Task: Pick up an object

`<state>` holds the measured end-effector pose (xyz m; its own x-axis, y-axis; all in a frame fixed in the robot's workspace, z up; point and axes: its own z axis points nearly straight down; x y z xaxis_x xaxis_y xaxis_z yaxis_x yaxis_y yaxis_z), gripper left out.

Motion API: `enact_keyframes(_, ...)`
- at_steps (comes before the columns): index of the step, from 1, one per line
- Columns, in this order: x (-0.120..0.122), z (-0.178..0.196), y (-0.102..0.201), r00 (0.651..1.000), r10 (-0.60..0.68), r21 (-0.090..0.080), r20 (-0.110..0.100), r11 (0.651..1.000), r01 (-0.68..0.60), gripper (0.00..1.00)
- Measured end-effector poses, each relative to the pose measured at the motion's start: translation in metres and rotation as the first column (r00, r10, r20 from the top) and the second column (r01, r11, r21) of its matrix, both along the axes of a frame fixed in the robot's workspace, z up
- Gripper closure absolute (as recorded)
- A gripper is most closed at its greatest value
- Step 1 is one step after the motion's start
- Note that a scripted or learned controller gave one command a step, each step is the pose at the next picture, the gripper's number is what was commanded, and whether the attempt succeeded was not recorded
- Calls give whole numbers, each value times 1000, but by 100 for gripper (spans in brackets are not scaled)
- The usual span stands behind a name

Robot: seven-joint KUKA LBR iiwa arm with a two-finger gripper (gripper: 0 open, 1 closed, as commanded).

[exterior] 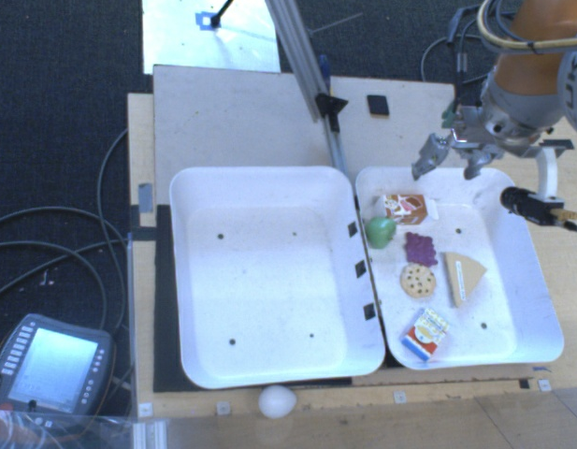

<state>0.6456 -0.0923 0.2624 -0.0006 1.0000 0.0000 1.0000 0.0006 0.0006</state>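
My gripper hangs over the back rim of the right bin, its two fingers spread apart with nothing between them. Below it in the right bin lie a red and white carton, a green pear, a purple grape bunch, a round cookie, a sandwich wedge and a small red, white and blue packet. The carton is the nearest item, just left of and in front of the fingers.
The left bin sits beside the right one, joined by black clips. A white egg-like ball rests on the bench in front of the bins. A grey pole slants across the back. A teach pendant lies at bottom left.
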Motion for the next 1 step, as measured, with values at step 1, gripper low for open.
enact_keyframes(1,-86,-54,74,1000,5,2,-5,1000,-5,0)
